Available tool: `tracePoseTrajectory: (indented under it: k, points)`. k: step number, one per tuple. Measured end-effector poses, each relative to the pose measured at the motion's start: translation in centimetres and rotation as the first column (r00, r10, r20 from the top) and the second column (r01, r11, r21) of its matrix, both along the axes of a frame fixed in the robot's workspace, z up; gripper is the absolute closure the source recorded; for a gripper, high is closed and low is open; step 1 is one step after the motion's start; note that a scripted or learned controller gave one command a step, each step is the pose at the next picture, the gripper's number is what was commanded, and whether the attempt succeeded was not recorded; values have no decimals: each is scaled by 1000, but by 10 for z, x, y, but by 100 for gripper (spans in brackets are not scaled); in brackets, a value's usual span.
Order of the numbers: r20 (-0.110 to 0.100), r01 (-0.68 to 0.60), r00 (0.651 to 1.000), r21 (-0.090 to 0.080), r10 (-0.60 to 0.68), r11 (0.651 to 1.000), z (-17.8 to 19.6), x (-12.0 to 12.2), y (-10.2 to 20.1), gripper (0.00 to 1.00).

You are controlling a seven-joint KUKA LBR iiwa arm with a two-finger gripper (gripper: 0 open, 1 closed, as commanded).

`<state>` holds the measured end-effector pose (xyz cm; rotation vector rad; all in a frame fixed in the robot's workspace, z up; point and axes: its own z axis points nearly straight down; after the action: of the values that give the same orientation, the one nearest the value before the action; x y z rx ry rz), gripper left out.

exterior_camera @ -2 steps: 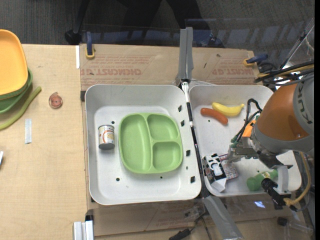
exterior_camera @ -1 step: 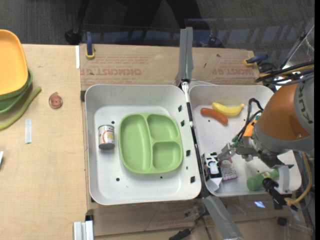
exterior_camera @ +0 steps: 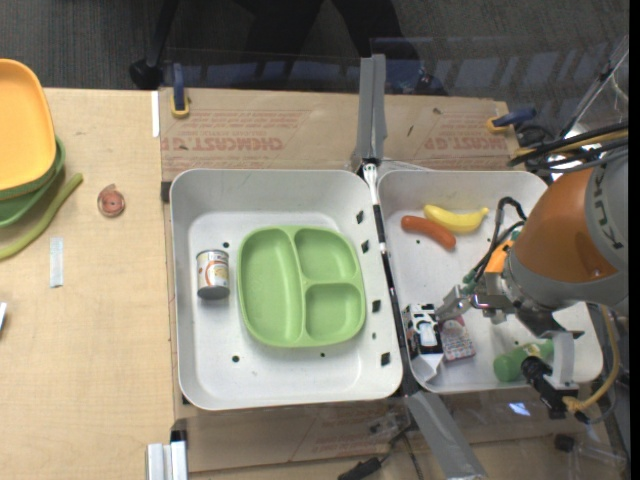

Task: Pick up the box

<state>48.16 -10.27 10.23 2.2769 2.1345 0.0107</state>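
The box (exterior_camera: 459,344) is small and flat with a pinkish speckled face. It lies in the right bin (exterior_camera: 445,181) near its front left corner. My gripper (exterior_camera: 425,330) is low over the bin floor just left of the box, close to the bin's left wall. The box looks beside the gripper, not in it. The grey arm with its orange band (exterior_camera: 560,240) reaches in from the right and hides the bin's right part.
A yellow banana (exterior_camera: 455,215) and a red sausage-shaped piece (exterior_camera: 428,230) lie at the back of the right bin. A green object (exterior_camera: 512,366) sits at its front. The left bin (exterior_camera: 190,268) holds a green divided plate (exterior_camera: 300,286) and a small can (exterior_camera: 212,273).
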Motion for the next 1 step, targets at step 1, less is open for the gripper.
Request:
tracePoseTrajectory:
  k: [1]
  points:
    - [6, -87, 996, -5, 87, 996, 0, 2, -2, 0]
